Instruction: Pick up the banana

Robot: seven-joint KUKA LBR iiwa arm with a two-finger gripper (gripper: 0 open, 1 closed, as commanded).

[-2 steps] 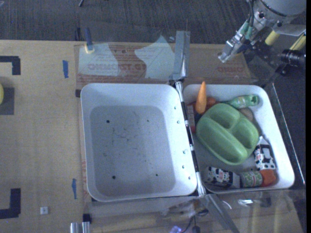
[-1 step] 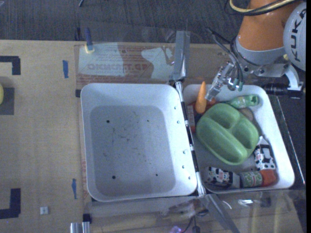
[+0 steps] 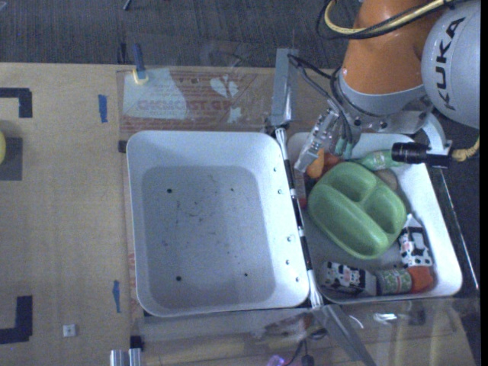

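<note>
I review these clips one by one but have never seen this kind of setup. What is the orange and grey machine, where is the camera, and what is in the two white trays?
The machine is a robot arm, grey with an orange section, reaching in from the right. The one camera sits above the bench and looks down at a slant. The arm ends in a gripper, low over the back left corner of the right bin; whether it holds anything cannot be told here. That bin is crowded: a green divided tray, a green bottle, something orange by the gripper, and small packages along the front. The left bin shows only specks. No banana is plainly recognisable in the clutter.
</note>
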